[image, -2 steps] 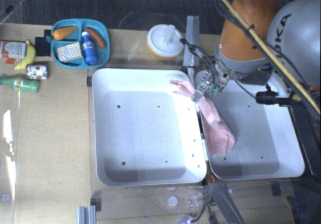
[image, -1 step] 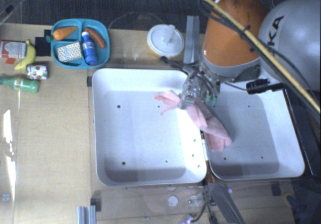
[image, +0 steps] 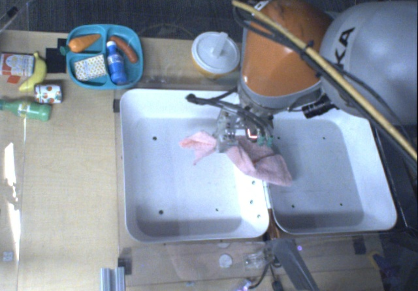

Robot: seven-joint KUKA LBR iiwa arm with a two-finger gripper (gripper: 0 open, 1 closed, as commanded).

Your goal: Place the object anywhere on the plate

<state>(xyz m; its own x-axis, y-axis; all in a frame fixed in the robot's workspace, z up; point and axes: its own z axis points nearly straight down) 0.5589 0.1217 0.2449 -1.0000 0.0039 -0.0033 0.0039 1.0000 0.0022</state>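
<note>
Camera view, looking down at a slant, showed the grey arm [image: 366,55] with its orange band [image: 284,51] reaching in from the right, its claw [image: 243,134] hanging low over the ridge where the two white bins met. A pink cloth [image: 251,158] lay crumpled directly under and around the claw, draped across that ridge: one end stretched away to the claw's left into the left bin [image: 163,211], the bulkier end spread below and to the claw's right, over the rim of the right bin [image: 339,205]. The cloth's middle was bunched up against the claw's tip and seemed to touch it, but the wrist and its fittings hid the tip, so I could not tell whether the claw stood wide, narrow, or closed on the cloth.

Beyond the claw, just past the far edge of the left bin, stood a white lidded cup [image: 215,53]. Well to the claw's left and farther back sat a blue divided plate [image: 134,45] holding an orange carrot-like toy [image: 85,42], a blue bottle [image: 116,61] and other small items. Farther left still, on the wooden bench [image: 59,185], lay a banana [image: 34,73], a small can [image: 48,93] and a green bottle [image: 26,109]. The cloth lay well apart from the plate.
</note>
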